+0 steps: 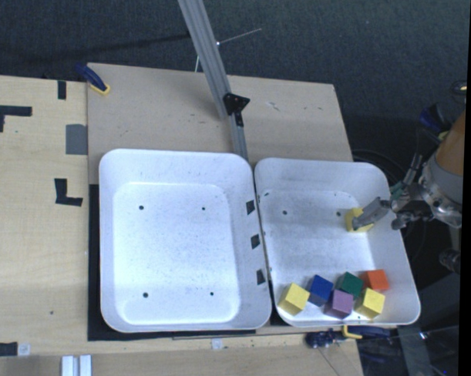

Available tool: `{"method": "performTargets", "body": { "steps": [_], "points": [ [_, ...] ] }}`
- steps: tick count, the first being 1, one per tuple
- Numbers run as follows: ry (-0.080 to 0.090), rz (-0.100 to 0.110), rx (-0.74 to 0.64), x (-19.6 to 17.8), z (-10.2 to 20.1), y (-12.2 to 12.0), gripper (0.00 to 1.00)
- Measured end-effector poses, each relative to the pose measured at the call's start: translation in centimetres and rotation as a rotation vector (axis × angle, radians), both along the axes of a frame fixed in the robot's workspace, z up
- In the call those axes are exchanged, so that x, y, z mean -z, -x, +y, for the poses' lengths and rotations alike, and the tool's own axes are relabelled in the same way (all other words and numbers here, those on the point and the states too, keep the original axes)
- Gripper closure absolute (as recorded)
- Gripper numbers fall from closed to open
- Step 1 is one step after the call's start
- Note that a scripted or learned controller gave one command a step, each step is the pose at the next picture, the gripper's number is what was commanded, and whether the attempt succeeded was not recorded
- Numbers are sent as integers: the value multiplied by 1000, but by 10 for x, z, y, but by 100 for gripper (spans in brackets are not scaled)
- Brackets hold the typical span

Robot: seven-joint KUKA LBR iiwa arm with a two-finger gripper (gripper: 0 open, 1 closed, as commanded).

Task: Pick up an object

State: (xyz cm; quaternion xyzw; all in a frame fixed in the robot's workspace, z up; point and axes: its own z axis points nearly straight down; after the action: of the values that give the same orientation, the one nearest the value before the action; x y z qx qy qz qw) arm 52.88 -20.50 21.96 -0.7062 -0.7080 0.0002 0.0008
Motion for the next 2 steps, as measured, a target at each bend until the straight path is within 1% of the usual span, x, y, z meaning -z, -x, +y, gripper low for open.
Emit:
{"method": "performTargets", "body": {
  "steps": [1,2],
  "points": [
    [0,0,0,0,0,0,0],
    [0,5,1,45,5,-2,0]
  ]
}}
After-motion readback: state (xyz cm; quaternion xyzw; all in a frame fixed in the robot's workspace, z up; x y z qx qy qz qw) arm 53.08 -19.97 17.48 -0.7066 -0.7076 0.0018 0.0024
